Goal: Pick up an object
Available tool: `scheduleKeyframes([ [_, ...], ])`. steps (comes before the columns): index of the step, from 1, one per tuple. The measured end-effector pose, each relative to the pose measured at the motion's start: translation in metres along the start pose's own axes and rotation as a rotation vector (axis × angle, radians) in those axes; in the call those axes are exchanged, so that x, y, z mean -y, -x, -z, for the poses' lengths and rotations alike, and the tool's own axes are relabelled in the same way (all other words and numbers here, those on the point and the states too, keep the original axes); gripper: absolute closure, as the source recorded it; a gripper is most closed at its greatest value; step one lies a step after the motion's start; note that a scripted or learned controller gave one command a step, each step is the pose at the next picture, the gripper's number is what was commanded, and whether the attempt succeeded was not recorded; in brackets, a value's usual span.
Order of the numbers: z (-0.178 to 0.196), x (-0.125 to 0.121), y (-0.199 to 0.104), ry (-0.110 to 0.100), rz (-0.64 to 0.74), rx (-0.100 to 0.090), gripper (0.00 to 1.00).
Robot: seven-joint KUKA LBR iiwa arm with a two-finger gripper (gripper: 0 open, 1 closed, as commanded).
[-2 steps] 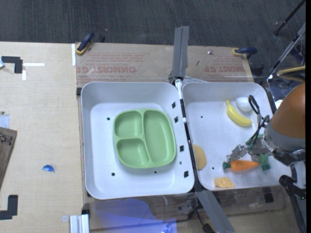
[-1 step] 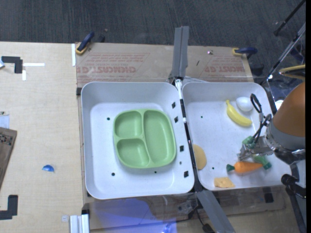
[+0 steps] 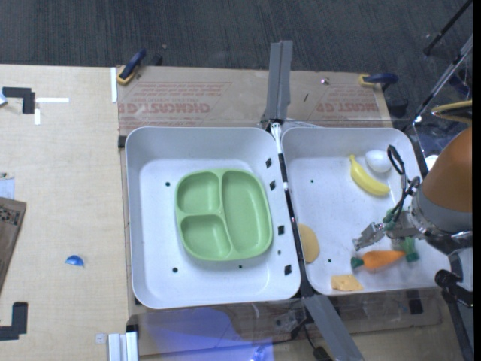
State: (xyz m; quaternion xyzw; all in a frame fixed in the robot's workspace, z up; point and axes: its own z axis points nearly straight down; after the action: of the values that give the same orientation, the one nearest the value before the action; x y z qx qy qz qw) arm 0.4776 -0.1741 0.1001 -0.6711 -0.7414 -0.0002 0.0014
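The camera view looks down on two white bins side by side. The left bin (image 3: 143, 224) holds one thing: a pale green plate (image 3: 224, 214) with three compartments, lying flat near the bin's middle. The right bin (image 3: 323, 179) holds five loose things. One yellow banana (image 3: 367, 178) lies toward the far side, curved, with one white egg-like ball (image 3: 376, 160) touching its upper end. One orange carrot (image 3: 382, 259) with a green stub at its right end lies on its side near the front. One small yellow wedge like cheese (image 3: 346, 282) lies just in front of the carrot's left tip. One tan round piece like a biscuit (image 3: 308, 244) rests against the bin's left wall.

The gripper (image 3: 370, 237) hangs low over the right bin, just behind the carrot's left end, its metal tip pointing left. How far the claw stands open cannot be told, and nothing is seen held in it.

Behind the bins lies brown cardboard (image 3: 195, 96) printed in red letters, upside down and too blurred to read.
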Motion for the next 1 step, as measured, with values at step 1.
scheduleKeyframes([
  [1, -0.0045, -0.1035, 0.0064, 0.004, -0.106, -0.002, 0.00],
])
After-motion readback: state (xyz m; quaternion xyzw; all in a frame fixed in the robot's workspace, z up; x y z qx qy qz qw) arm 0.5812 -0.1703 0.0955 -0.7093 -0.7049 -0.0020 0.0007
